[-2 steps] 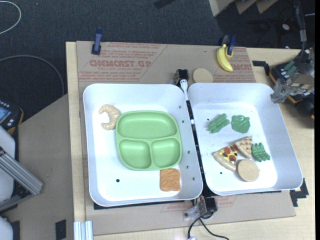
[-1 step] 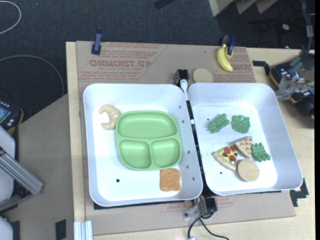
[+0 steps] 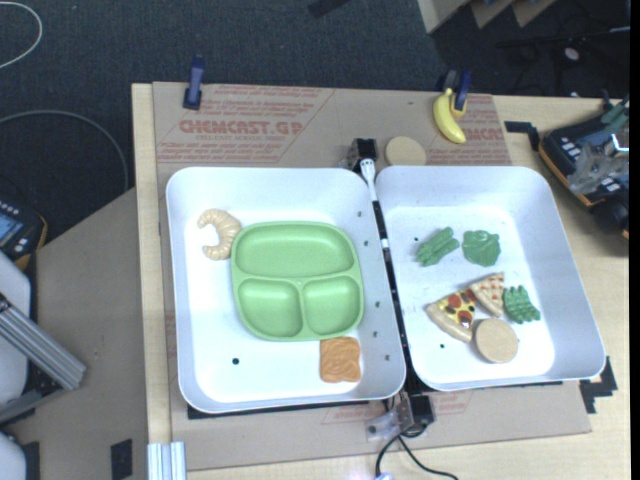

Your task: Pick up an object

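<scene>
The left bin holds a green three-compartment plate, a tan croissant at its upper left, and an orange-brown toast piece below the plate. In the right bin lie three green vegetable toys, two pizza slices and a round tan disc. The pizza slices, the disc and the lowest green toy lie close together.
A yellow banana and a tan round piece lie on the cardboard behind the bins. A blue clamp stands at the back left. Black and orange equipment sits at the right edge, beside the right bin.
</scene>
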Controlling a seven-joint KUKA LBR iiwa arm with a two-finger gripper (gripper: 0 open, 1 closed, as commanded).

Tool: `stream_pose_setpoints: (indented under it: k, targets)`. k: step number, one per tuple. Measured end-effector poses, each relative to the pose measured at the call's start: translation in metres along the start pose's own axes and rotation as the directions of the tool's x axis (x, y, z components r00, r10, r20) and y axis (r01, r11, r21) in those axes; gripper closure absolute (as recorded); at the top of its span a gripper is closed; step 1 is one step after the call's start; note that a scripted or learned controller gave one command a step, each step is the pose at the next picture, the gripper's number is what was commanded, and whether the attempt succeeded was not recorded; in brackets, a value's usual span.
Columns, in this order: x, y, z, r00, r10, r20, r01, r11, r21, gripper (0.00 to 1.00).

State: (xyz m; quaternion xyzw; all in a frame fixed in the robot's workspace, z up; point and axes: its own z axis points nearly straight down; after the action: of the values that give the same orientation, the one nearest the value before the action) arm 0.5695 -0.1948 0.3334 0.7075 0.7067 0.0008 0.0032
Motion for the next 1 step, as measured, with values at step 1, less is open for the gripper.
stream_pose_setpoints:
  k: [1]
  targets:
    - [-0.0184, -0.0057, -0.0208, 1.0, 0.0, 0.0, 0.0, 1.0, 0.0, 1.0]
